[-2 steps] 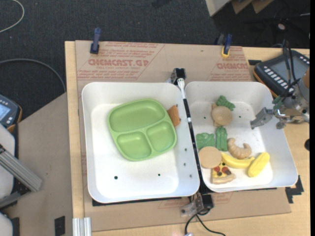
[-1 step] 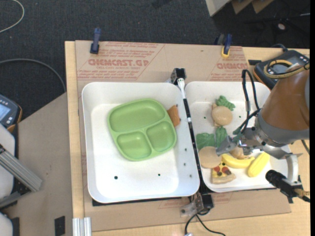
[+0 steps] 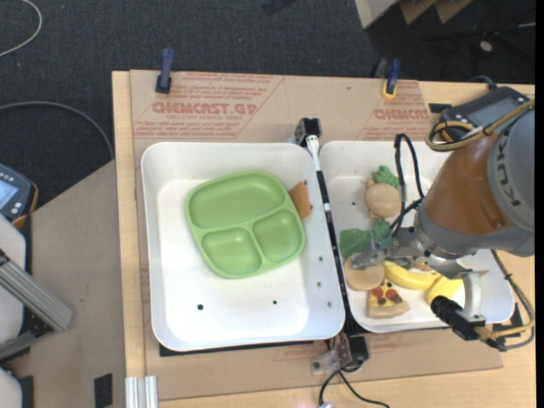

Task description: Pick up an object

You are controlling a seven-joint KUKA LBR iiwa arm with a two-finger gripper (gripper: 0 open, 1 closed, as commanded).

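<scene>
Arm low over the right bin's toy food, wrist hiding the jaws

On the table (image 3: 255, 100), the left bin (image 3: 170, 296) holds a green divided plate (image 3: 245, 223); the right bin (image 3: 357, 164) at the frame's right carries the pickable things. The arm (image 3: 476, 194) sits over that bin's middle. Whether the jaws (image 3: 399, 249) are wide or narrow cannot be told. Closest lie the banana (image 3: 408, 276), long axis running left-right just below them, a green leafy piece (image 3: 359, 241) to their left, then the pizza slice (image 3: 387, 300).
</scene>
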